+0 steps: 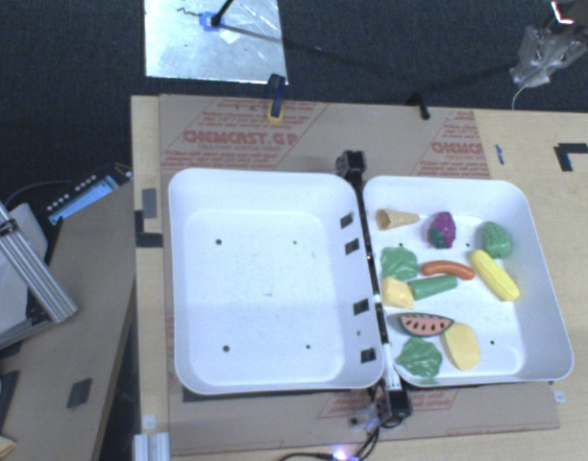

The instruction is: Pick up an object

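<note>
While the pincer [542, 60] hangs at the far right, well apart from the bins and too blurred to tell its state, every toy, the corn [495, 275] included, lies in the right bin [544, 349]; nothing is picked yet.

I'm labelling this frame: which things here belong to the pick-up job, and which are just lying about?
Job:
gripper
right bin
cone
grapes
broccoli
corn
carrot
watermelon slice
lemon

Lying about:
left bin
foil sheet
yellow clamp
</note>
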### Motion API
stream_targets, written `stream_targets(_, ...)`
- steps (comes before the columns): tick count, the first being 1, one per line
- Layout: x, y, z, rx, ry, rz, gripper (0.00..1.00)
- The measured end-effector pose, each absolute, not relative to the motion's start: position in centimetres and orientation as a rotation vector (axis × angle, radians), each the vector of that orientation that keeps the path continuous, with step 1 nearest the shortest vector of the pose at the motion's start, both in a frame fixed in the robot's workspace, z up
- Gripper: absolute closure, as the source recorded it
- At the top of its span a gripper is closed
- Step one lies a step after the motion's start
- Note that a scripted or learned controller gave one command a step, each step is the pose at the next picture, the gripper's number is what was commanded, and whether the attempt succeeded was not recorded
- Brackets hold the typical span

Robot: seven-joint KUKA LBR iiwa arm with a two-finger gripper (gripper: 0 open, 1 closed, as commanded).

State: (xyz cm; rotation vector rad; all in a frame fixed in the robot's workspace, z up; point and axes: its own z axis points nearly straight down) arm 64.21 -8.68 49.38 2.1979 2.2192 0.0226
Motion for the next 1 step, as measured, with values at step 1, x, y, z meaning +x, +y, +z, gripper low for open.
stream_targets(1, 64.24, 2.37, 53.88, 2.201, 2.236, 0.013, 1.00)
